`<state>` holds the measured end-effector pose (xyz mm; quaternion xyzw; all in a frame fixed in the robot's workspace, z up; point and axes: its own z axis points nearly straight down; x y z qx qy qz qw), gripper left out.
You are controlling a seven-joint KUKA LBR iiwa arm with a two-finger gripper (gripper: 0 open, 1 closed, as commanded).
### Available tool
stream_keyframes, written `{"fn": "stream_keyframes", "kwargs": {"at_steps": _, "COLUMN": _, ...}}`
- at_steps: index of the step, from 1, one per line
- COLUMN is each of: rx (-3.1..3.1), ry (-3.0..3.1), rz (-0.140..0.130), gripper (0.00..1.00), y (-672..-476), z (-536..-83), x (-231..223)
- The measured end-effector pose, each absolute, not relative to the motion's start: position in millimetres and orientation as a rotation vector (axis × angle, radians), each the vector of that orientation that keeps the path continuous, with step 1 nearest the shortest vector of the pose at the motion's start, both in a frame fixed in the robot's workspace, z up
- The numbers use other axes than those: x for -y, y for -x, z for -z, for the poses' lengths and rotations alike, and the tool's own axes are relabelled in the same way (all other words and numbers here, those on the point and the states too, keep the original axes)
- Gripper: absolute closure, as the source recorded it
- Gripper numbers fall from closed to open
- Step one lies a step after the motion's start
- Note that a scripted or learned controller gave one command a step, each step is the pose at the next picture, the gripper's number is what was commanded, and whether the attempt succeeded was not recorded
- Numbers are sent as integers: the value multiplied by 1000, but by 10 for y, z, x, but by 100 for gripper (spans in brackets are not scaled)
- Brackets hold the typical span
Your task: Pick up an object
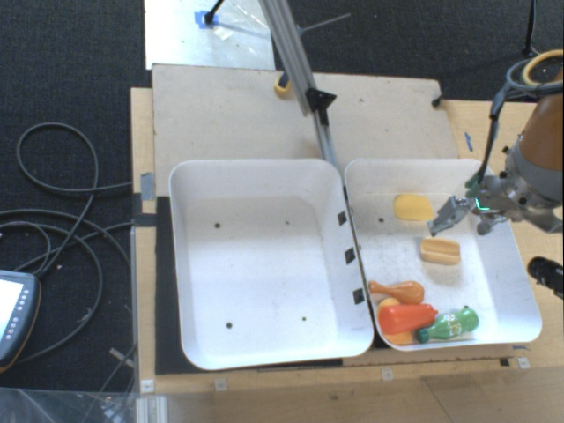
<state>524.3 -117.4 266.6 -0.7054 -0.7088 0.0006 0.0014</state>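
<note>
**Bin Contents and Gripper Position**

The right bin (507, 280) contains a yellow round piece (412, 207), a hot-dog bun (440, 251), a chicken drumstick (397, 291), a red-orange pepper (406, 316) and a green bottle (449, 324). The last three lie clustered at the near wall. The gripper (465, 216) hovers above the bun, fingers spread, grasping nothing. The left bin (189, 236) stands just beside.
</note>
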Motion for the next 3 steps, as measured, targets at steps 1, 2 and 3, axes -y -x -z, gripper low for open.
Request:
{"fn": "stream_keyframes", "kwargs": {"at_steps": 1, "rx": 2225, "ry": 2219, "rz": 2, "gripper": 0, "y": -5251, "z": -2687, "x": 1175}}
{"fn": "stream_keyframes", "kwargs": {"at_steps": 2, "rx": 2218, "ry": 2219, "rz": -4, "gripper": 0, "y": -5183, "z": -2097, "x": 1218}}
{"fn": "stream_keyframes", "kwargs": {"at_steps": 3, "rx": 2219, "ry": 2218, "rz": -2, "gripper": 0, "y": -5133, "z": -1665, "x": 1203}}
